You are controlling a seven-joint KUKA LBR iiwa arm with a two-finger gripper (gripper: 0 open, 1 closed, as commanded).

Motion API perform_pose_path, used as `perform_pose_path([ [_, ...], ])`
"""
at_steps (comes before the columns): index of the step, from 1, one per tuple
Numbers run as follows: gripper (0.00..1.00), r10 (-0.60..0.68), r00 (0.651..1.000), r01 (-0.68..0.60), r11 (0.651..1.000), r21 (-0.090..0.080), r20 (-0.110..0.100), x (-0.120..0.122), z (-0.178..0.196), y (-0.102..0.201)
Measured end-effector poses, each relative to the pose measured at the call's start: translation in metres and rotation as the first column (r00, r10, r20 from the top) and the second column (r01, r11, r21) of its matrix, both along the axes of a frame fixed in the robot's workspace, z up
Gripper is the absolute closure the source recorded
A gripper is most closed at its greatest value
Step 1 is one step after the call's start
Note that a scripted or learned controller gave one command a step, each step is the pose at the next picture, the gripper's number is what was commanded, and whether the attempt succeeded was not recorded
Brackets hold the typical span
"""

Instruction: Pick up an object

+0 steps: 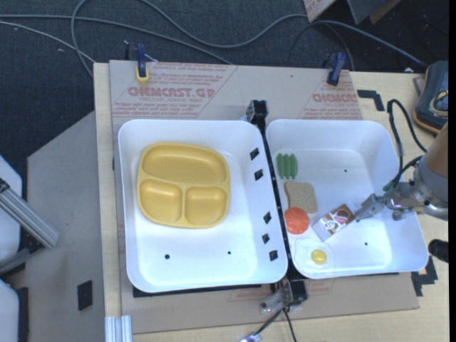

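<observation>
Two shallow white bins were seen side by side on the tabletop (178, 84), w/ a black divider strip (265, 184) running between them at frame centre.

Left bin (135, 255): a yellow sectioned plate (184, 184) was laid flat in its upper-left part, three compartments visible.

Right bin (370, 137): several small objs were grouped along its left side. A green ridged piece (287, 165) was placed uppermost, approx. upper-centre of the frame. Just below it a tan flat slice (301, 194) was seen, and touching that slice's lower edge, a red-orange round item (298, 221). A fried-egg toy (314, 255) w/ yellow yolk was set near the bin's lower-left corner. Right of the red-orange item, a small brown-and-white packet (335, 221) was lying tilted, its upper-right end pointed toward the tool.

The arm (434, 180) was reached in from the right edge of the frame, over the right bin's right wall. The tool (370, 206) was lowered at centre-right, its tip just beside or touching the packet's upper-right end; contact could not be confirmed. Whether the tool's tips were spread or pressed together could not be told at this res.

Blue clamps (142, 59) were fixed at the board's top edge, and cables (178, 38) were trailed over the dark floor in the upper frame.
</observation>
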State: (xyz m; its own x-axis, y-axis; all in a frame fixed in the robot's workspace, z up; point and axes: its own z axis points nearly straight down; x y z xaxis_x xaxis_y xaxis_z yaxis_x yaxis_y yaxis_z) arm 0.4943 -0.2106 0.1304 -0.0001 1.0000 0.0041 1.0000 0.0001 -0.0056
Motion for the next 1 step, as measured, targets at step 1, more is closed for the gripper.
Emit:
perform_pose_path([
  [1, 0.00, 0.000, 1.000, 0.000, 1.000, -0.011, 0.021, 0.0052, -0.0203, -0.0036],
])
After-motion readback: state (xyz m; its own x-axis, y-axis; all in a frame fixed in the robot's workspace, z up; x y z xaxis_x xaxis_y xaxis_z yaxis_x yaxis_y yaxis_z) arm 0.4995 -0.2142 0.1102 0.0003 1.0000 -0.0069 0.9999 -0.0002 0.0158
